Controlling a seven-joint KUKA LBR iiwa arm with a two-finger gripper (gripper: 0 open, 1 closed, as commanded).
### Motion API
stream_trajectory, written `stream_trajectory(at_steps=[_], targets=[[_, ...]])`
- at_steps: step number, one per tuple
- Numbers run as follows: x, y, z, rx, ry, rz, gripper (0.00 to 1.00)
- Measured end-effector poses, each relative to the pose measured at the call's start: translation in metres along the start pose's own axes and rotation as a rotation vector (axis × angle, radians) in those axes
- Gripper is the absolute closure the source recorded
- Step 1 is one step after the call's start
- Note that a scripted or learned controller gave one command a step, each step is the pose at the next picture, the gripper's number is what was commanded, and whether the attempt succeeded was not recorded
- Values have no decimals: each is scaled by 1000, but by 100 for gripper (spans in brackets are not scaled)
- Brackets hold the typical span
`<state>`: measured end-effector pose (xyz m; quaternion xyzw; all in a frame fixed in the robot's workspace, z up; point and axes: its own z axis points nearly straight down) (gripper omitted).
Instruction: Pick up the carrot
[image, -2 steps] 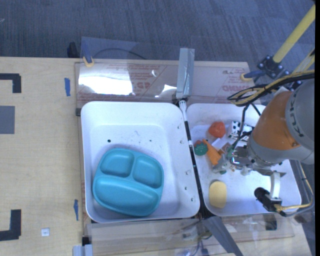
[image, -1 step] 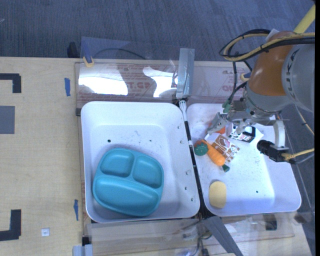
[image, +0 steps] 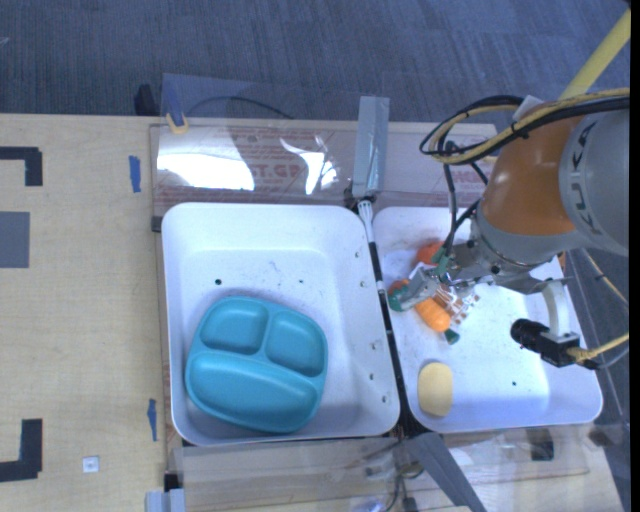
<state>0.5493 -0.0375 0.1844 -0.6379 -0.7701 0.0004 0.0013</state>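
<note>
The carrot (image: 434, 314), a short orange piece, lay on the floor of the right-hand white bin (image: 520, 400), toward that bin's left half and a little above its middle. The gripper (image: 448, 292) stood directly over and against the carrot's upper end, its metal parts overlapping the orange surface; whether the carrot sat between the fingers could not be told, nor could the width of the gap between them. A second orange fragment (image: 430, 251) showed just above the gripper, partly hidden by it, and its identity was unclear. A small green item (image: 403, 294) lay just left of the carrot, close to the bin's left wall. A pale yellow rounded object (image: 435, 388) rested lower in the same bin, well apart from the carrot and near the front wall. The arm (image: 545, 190), grey with an orange band, entered from the right and covered the bin's upper right part; yellow and black cables (image: 470, 125) looped above it. The left-hand white bin (image: 260, 235) held 1 teal divided plate (image: 258, 363) with 3 compartments, placed in its lower half. Both bins sat side by side on the light wooden bench (image: 75, 330).
</note>
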Motion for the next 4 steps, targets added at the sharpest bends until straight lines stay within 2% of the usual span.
stream_trajectory(at_steps=[1, 2, 3, 4], targets=[[5, -21, -160, -12, -4, -9, 0], [41, -26, -47, 7, 1, -112, 0], [40, -24, -61, -4, -2, -110, 100], [79, -55, -119, -8, -3, -312, 100]])
